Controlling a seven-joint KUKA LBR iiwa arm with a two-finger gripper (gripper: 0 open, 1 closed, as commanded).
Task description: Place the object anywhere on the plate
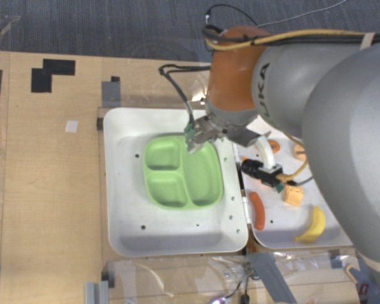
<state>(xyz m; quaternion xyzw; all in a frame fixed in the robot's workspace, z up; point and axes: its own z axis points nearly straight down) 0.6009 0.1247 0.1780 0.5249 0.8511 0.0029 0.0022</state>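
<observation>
The end effector (194, 139) hung right over the green plate's (180, 173) top edge, and I couldn't tell if it gripped anything. Plate sat in the left bin (123, 189), directly below.

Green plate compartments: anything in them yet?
Empty. All three wells of the green plate show bare; the end effector sits over its upper rim.
</observation>
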